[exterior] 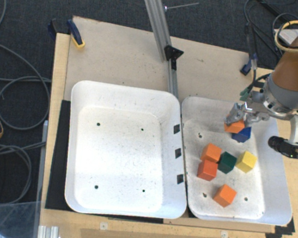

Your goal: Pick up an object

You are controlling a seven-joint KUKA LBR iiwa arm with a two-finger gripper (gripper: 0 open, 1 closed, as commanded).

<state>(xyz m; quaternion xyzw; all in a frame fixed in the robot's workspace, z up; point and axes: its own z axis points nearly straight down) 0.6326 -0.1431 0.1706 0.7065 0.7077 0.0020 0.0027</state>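
Below the pincer [239,116] lie three orange cubes [212,152], one green cube [227,162], one yellow cube [246,161]; its fingers clasp a small orange block [234,126], beside a blue cube [242,134].

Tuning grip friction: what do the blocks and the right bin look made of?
Blocks, e.g. yellow block and green block: probably painted wood or solid plastic; flat opaque colour, crisp edges, no glare. It could be either. Right bin: likely thin moulded plastic; white, rounded lip, smooth semi-matte surface with dark speckles and scuffs.
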